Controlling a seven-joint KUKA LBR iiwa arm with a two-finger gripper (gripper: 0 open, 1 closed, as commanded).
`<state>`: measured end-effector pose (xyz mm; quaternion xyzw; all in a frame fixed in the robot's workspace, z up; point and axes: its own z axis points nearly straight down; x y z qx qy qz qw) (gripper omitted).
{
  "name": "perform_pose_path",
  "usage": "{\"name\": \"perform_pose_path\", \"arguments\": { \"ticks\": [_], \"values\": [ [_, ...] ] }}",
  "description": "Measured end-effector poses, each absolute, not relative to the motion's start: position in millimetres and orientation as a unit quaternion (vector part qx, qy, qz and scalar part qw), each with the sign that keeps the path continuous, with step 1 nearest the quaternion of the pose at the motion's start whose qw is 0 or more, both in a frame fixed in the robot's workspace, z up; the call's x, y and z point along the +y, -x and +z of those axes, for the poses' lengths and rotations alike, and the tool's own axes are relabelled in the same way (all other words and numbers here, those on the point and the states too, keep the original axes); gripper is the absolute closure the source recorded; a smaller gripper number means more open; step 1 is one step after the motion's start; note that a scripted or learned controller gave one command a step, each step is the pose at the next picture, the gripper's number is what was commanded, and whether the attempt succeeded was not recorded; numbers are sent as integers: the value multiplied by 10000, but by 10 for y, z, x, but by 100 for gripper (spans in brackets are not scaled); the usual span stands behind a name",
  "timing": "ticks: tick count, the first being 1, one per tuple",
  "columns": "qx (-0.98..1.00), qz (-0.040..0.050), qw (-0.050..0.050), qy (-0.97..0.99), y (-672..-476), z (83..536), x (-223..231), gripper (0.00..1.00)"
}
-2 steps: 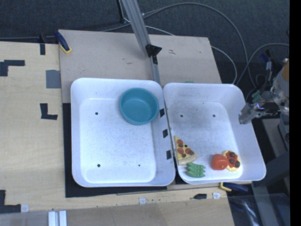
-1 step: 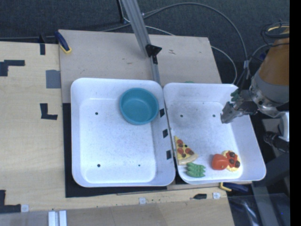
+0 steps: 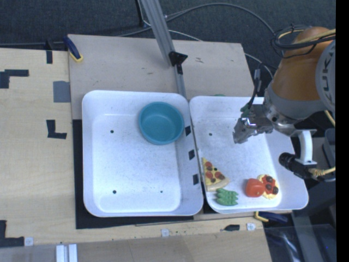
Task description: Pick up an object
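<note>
The gripper [image 3: 246, 131] hovers over the right bin [image 3: 218, 119]; whether its fingers are open is unclear. Nearer that bin's front edge lie a pizza slice [image 3: 214, 176], green toy [image 3: 227, 197] and tomato [image 3: 254, 188].

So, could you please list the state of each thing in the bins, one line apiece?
blue bowl: upright, in the left bin.
pizza slice: flat, in the right bin.
green toy: lying beside the pizza slice.
red and yellow toy: lying near the front.
end effector: above the right bin.

Partial letters on arm [image 3: 305, 70], unreadable.
</note>
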<state>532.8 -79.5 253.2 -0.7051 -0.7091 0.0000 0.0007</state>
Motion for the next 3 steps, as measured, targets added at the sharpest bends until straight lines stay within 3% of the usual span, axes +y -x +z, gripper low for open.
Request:
{"name": "perform_pose_path", "arguments": {
  "ticks": [2,3],
  "values": [
    [-7089,1,7,7053,-5163,2344,297,100],
    [-7086,5,6,7056,-5184,2221,838,100]
  ]
}}
